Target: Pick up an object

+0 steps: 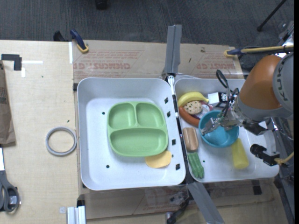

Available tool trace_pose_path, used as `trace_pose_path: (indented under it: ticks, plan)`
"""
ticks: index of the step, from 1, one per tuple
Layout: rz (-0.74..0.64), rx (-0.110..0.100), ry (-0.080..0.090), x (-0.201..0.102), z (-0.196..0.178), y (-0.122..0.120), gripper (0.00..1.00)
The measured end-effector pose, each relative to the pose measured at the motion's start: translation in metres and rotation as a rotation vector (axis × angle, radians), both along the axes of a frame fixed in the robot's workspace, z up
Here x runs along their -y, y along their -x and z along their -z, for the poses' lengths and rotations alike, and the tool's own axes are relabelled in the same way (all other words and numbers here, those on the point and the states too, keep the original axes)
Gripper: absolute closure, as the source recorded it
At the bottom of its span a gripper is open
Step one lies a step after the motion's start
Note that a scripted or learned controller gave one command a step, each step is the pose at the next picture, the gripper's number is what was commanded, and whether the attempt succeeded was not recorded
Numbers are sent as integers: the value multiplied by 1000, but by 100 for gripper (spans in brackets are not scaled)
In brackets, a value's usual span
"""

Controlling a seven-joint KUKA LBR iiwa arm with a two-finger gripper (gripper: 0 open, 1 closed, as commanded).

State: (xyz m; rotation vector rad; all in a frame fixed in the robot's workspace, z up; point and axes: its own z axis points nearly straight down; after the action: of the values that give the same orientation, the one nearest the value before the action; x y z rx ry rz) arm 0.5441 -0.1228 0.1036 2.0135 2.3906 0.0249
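bowl [219, 135]: blue, round, right bin | end effector [216, 123]: pinching bowl rim

A blue bowl [219, 133] sits upright in the right bin, among a banana [192, 98], a cookie [192, 107], a yellow block [240, 155] and a green vegetable [195, 165]

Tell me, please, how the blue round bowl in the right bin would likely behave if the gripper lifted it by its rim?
The blue round bowl looks like rigid plastic, so probably light and stiff. Gripped at one rim point, it may tilt. Its glossy surface could slip.
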Motion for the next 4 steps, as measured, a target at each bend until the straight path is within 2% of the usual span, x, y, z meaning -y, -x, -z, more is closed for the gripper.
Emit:
trace_pose_path:
  ticks: [1,2,3,4]
  plan:
    - [0,0,0,0,0,0,0]
    - [-251,-6,12,-16,-1,-49,0]
    - [-165,-73,-16,-10,2,-88,0]
    - [-99,-96,-13,13,4,-102,0]
